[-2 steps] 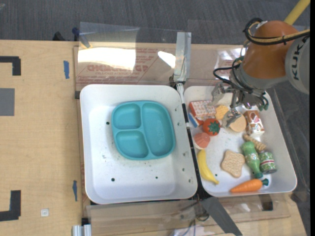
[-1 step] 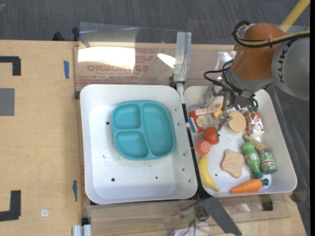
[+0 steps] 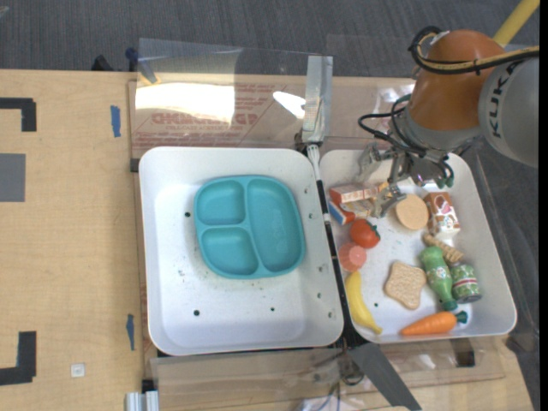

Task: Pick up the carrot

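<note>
You see the carrot [image 3: 431, 324] lying at the near edge of the right bin [image 3: 497, 298], by the banana [image 3: 360, 301]. Jaws [image 3: 396, 184] hang at the bin's far end; can't tell if open or shut.

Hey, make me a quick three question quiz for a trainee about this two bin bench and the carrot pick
1. True or false: the carrot lies in the same bin as the teal plate.
2. Which item lies nearest the carrot? A) banana B) green bottle C) tomato
3. Fill in: the gripper hovers over the ____ end of the right bin, away from the carrot.

Key: 1 false; 2 B; 3 far
</note>
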Controlling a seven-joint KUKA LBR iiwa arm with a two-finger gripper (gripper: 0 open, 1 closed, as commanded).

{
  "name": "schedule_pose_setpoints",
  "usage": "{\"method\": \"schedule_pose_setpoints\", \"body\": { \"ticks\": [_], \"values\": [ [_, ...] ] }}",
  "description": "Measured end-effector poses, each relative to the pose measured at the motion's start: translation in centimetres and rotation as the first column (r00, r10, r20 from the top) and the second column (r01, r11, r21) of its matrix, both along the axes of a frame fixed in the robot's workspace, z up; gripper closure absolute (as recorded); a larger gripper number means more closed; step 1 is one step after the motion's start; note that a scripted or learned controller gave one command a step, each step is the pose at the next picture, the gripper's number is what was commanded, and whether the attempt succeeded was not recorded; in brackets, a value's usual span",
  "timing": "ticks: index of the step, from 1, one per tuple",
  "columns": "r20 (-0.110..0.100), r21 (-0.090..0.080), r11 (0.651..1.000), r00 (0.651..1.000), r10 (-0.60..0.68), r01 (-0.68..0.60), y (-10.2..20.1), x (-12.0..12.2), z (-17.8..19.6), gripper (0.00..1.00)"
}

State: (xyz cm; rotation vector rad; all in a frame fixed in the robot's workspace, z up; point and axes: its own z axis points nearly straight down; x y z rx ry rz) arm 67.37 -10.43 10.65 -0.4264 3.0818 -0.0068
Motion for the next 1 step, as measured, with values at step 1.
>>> {"method": "schedule_pose_setpoints", "body": {
  "ticks": [1],
  "values": [
    [0.008, -0.001, 0.995, 0.995, -0.099, 0.099, 0.05, -3.0, -0.5, 1.0]
  ]
}}
